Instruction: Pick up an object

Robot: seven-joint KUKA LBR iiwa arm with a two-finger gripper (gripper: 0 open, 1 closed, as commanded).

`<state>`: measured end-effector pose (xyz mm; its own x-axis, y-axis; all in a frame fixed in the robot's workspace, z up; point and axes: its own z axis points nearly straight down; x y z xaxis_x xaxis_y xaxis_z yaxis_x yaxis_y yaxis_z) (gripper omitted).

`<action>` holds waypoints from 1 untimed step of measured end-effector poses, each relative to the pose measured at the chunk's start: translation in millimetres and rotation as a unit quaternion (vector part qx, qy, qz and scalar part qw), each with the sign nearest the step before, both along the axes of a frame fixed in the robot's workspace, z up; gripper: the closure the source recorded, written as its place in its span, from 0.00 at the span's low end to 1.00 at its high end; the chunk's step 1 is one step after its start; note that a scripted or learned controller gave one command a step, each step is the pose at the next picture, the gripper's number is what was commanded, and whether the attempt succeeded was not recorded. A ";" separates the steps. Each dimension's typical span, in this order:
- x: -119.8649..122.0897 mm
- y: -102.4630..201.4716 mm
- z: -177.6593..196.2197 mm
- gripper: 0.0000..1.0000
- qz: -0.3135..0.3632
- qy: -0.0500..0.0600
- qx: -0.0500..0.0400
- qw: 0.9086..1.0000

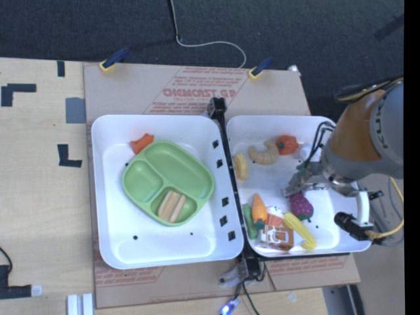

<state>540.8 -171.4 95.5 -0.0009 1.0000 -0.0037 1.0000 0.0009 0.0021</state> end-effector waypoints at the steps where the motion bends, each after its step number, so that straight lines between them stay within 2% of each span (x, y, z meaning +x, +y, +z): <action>1: 3.7 -56.1 80.6 1.00 -0.002 -0.002 -0.001 1.000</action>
